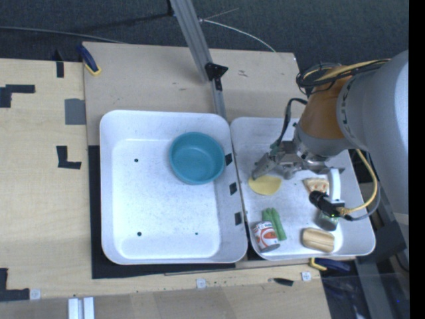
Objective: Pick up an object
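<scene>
My gripper hangs low in the right bin, its fingers spread just above a flat yellow piece. Nothing sits between the fingers. Below it lie a green stick-shaped item and a small red-and-white can. A tan bread-like roll rests at the bin's front right, and a small white-and-orange object lies to the right of the gripper. A blue bowl stands in the left bin, near its far right part.
The grey arm with its orange band covers the right bin's far right part. A metal pole slants down to the seam between the bins. Cables loop by the bin's right side.
</scene>
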`<action>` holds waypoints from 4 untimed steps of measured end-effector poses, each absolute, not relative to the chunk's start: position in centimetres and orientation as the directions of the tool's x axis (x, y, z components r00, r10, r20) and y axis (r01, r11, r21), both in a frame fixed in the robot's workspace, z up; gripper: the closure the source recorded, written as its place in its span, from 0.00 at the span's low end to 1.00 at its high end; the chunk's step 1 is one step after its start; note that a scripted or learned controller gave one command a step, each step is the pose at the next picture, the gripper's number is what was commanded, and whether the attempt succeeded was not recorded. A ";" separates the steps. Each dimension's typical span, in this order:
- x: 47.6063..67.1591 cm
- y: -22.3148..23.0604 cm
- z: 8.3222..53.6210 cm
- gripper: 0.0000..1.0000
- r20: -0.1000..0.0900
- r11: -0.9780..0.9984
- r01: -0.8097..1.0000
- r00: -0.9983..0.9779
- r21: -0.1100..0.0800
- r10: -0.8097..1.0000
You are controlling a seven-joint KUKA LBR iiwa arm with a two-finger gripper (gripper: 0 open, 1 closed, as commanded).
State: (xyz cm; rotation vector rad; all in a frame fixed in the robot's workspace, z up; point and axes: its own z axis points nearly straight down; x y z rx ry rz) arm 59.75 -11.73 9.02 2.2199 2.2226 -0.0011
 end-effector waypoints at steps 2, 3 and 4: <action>60.1 -11.5 14.3 1.00 0.000 0.002 1.000 -0.002 0.002 1.000; 60.2 -10.6 18.9 1.00 0.000 0.002 1.000 -0.002 0.003 1.000; 60.3 -10.6 24.2 1.00 -0.001 0.001 1.000 -0.001 0.004 1.000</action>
